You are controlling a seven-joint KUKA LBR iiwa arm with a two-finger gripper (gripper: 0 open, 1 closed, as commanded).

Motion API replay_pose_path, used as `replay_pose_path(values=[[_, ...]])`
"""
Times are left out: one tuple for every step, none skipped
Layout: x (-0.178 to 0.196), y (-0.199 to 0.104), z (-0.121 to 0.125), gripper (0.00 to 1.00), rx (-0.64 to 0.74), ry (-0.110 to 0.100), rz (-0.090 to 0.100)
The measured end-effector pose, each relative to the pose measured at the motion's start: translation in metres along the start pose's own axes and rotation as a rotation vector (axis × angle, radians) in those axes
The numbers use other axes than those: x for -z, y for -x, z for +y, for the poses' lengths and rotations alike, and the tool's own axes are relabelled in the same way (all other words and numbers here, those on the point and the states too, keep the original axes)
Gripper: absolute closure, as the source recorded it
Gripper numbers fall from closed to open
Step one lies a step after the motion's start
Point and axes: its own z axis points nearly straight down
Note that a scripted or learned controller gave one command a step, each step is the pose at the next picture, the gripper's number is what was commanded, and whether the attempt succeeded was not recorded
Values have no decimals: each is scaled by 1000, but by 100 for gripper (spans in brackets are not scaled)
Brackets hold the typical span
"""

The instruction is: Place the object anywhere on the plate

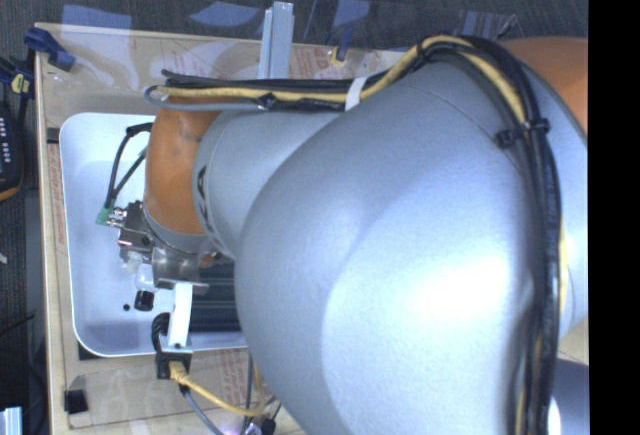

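The grey arm fills most of the view, its orange band (175, 173) reaching over the left white bin (85, 223). The wrist and gripper mount (150, 258) hang low inside that bin, near its front half. The arm's bulk hides the plate and the object.
The bin's left wall and front-left corner (95, 338) lie close to the wrist. Black and yellow cables (270, 101) run along the arm's top. A small green connector (103, 216) sticks out left of the wrist. The wooden bench edge (45, 123) borders the bin on the left.
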Motion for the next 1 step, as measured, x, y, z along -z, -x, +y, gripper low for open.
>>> replay_pose_path(values=[[16,35,36,100,-108,-1,1]])
